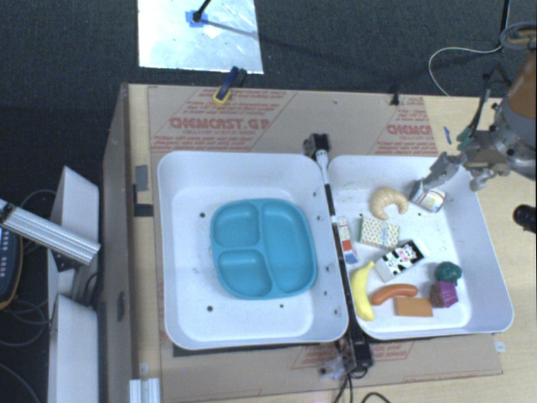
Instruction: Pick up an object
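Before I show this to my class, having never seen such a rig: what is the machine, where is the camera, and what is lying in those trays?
One camera looks down at a slant on a bench with two white bins. The machine is a robot arm reaching in from the right; its gripper is low over the right bin, close to a croissant. I cannot tell whether it holds anything. That bin also has a banana, a sausage, an orange block, a patterned card, a black-and-white box and a purple toy. The left bin holds a blue divided plate.
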You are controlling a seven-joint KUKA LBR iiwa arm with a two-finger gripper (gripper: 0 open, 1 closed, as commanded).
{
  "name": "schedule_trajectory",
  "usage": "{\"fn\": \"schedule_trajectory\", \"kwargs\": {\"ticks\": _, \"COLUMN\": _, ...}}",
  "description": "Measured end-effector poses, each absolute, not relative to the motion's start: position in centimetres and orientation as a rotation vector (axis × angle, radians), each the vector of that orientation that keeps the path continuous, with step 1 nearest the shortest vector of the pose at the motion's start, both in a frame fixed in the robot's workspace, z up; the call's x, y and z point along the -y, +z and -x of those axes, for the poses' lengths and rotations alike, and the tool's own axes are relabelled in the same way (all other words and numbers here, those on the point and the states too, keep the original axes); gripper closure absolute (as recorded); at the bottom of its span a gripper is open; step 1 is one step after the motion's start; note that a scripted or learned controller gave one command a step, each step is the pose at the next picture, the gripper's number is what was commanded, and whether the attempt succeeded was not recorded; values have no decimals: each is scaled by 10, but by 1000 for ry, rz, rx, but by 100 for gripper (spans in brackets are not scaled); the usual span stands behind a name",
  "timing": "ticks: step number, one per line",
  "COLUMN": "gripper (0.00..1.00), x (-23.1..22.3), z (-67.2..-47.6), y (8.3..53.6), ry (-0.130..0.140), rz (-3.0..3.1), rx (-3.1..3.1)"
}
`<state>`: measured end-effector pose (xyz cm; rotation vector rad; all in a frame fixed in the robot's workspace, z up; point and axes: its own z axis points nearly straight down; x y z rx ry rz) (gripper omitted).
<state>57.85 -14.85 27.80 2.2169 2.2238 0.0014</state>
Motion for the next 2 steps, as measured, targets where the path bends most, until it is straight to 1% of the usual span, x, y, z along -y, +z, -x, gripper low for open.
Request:
{"fn": "schedule_trajectory", "kwargs": {"ticks": 1, "gripper": 0, "x": 121, "z": -535, "y": 138, "ry": -2, "rz": -2221, "rx": -2225}}
{"fn": "schedule_trajectory", "kwargs": {"ticks": 2, "gripper": 0, "x": 129, "z": -582, "y": 90, "ry": 8, "rz": -2215, "rx": -2223}}
